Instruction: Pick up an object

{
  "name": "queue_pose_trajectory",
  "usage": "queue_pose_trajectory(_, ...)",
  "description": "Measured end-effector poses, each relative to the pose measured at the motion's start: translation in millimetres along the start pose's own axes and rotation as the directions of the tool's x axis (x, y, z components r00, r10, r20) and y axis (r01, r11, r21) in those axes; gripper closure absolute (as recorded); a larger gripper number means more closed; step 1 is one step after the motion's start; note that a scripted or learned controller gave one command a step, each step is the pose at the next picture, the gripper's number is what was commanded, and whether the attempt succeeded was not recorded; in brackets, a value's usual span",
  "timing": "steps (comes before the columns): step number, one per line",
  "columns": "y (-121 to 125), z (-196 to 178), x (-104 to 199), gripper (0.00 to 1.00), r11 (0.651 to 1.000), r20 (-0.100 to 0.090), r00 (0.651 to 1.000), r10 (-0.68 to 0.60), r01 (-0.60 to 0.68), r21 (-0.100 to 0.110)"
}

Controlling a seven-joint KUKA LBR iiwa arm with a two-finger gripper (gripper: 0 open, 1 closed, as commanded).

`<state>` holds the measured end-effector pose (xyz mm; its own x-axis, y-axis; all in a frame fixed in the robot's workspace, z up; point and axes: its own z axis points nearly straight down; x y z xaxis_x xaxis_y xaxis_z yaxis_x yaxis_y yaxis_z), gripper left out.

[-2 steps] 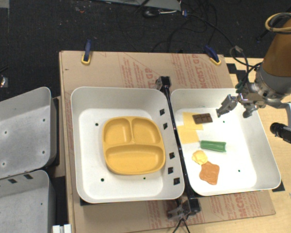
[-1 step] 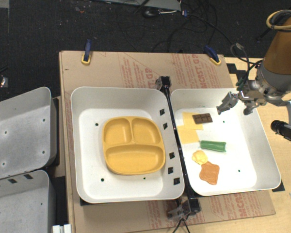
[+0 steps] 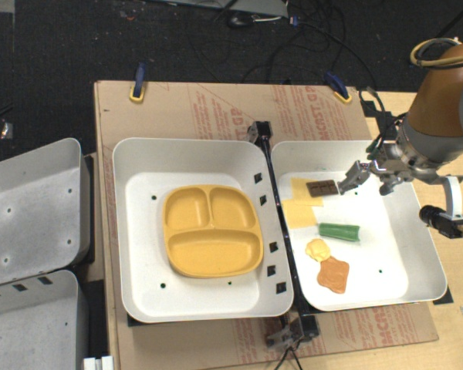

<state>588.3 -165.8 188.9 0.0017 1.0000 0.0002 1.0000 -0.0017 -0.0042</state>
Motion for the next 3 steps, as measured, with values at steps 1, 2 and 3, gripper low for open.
queue_pose_trajectory(1, 1, 64, 0, 0.00, 1.000, -0.001, 1.000, 0.000, 0.000, 0.001)
queue_pose_trajectory(2, 1, 99, 0, 0.00, 1.000, 0.000, 1.000, 0.000, 0.000, -0.002)
queue_pose_trajectory(3, 1, 86, 0, 1.00, 1.000, 0.001, 1.000, 0.000, 0.000, -0.005)
